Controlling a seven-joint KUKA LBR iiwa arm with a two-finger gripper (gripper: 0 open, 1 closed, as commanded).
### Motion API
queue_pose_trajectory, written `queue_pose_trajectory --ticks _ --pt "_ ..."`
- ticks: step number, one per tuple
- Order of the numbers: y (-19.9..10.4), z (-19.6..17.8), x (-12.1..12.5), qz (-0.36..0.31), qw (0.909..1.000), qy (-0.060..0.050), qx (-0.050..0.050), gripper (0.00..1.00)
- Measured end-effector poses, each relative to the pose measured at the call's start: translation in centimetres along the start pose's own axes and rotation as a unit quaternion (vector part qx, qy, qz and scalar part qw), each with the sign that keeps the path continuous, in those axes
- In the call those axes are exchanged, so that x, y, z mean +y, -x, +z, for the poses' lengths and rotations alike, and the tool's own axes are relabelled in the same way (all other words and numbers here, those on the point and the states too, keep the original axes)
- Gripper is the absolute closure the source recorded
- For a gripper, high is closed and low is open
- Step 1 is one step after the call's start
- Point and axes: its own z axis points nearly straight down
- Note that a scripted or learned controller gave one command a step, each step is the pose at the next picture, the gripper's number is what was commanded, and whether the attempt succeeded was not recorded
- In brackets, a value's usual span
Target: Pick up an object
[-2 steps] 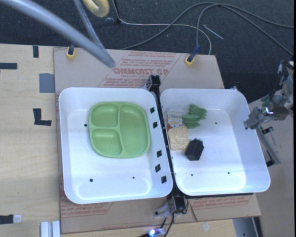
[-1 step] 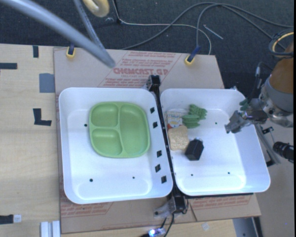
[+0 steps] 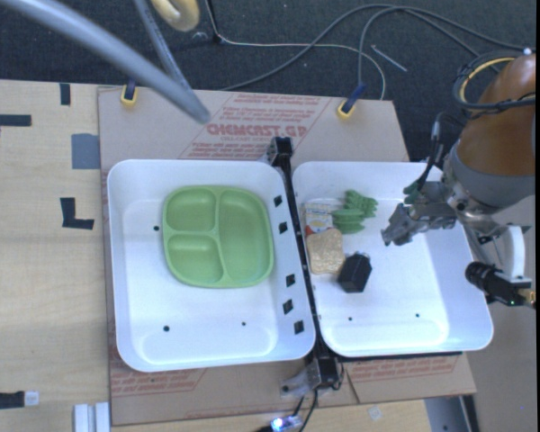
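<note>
While the arm (image 3: 495, 142) leans in from 3 o'clock, its gripper (image 3: 398, 230) hangs over the right bin (image 3: 432, 327), roughly at the 2 o'clock part of that bin's floor. Honestly can't tell from this angle how the gripper is set; it's just a dark grey lump, and nothing shows between its tips. So no object is picked up as far as I can see.

The stuff to grab sits along the bin's 9 o'clock side, close to the divider between the bins. There's a green leafy toy (image 3: 355, 209) at about 11 o'clock, with a small white packet (image 3: 319, 214) just beside it on the 9 o'clock side. Below those a tan, cracker-looking block (image 3: 325, 251) touches the packet's lower edge, and a small black block (image 3: 354, 273) lies tilted just beside the tan one, toward 4 o'clock. The gripper is near the green toy but apart from it.

The left bin (image 3: 144, 331) holds a green divided plate (image 3: 219, 237) lying flat, a bit toward 12 o'clock. Both bins rest on a cardboard sheet (image 3: 252, 120) on the tabletop (image 3: 36, 268).
</note>
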Motion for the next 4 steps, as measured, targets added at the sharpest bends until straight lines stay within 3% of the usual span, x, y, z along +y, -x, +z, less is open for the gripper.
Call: queue_pose_trajectory --ticks 2,4 --pt "-9.2 2.2 0.4 0.001 1.0000 -0.001 0.000 1.00" --pt "-20.9 3.2 0.0 -0.001 1.0000 -0.001 0.000 1.00"
